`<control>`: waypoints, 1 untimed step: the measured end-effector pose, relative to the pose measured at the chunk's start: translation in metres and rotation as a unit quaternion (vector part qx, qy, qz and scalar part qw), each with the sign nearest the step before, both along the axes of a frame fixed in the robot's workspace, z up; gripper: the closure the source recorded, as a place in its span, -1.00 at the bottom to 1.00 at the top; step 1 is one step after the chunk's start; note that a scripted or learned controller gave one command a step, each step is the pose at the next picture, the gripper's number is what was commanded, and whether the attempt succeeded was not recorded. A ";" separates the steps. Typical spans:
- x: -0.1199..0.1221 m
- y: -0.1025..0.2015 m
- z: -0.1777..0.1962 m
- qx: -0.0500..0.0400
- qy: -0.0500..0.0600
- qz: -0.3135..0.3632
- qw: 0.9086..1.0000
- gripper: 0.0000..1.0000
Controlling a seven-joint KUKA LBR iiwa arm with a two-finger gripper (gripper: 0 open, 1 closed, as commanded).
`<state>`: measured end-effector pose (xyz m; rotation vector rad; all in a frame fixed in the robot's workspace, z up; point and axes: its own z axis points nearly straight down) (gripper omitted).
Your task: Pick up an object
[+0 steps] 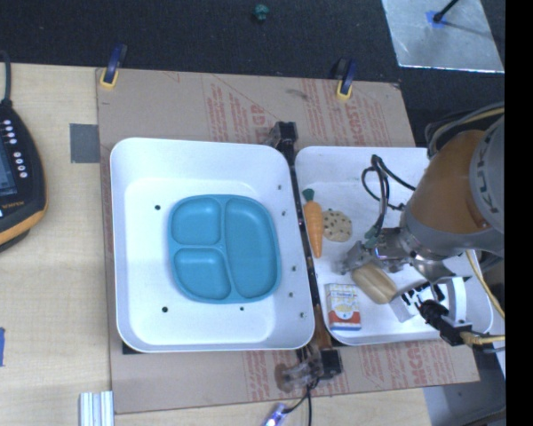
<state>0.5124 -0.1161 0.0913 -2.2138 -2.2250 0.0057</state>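
Note:
In the right bin (338,162) lie an orange carrot (313,225), a round cookie (338,224), a small white carton (343,307) and a tan bread-like piece (375,282). My gripper (373,260) hangs low over the middle of this bin, right above the tan piece and just right of the cookie. The wrist and cables hide much of the gripper.
The left bin (133,238) holds a blue divided plate (223,247). A teach pendant (4,176) lies on the bench at far left. Clamps (113,65) pin the cardboard mat at its back edge. The arm's grey and orange body (453,193) covers the right bin's right side.

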 end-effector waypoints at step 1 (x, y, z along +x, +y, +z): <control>0.005 0.011 0.000 0.000 -0.001 0.001 1.000 -1.00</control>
